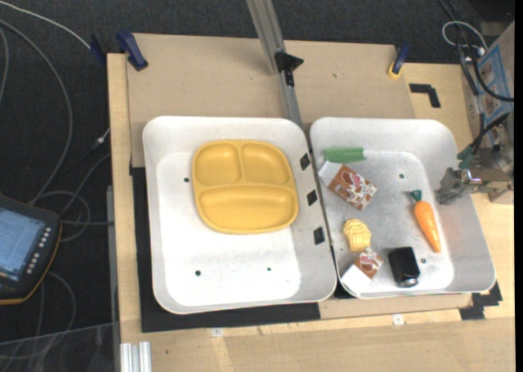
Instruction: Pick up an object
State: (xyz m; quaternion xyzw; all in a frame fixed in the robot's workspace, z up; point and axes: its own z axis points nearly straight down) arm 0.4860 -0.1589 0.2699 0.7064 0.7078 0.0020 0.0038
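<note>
Nearest thing: toy carrot (426, 224) — lies flat in the right bin (384, 129), toward its right side, green stem end pointing up-left, tip down-right.
Handling, carrot: likely light hard plastic, smooth and tapered; apt to slip or roll. Best taken across the thick upper half, fingers square to its long axis.
Other candidates: green piece (344, 154) near the bin's top; red printed packet (352, 186) — thin, flat, hard to get under; yellow ridged toy (356, 235); small red packet (368, 262); black block (403, 266) near the front edge, boxy, probably the firmest hold.
Left bin (163, 199): yellow divided plate (243, 186) — broad, shallow, poor for a pinch.
Gripper (451, 186): at the right bin's right rim, just beside the carrot's stem end, low, reaching in from the right.
Pincer state: cannot tell how wide it stands; nothing visible in it.
Judgement: grasp not yet made.
</note>
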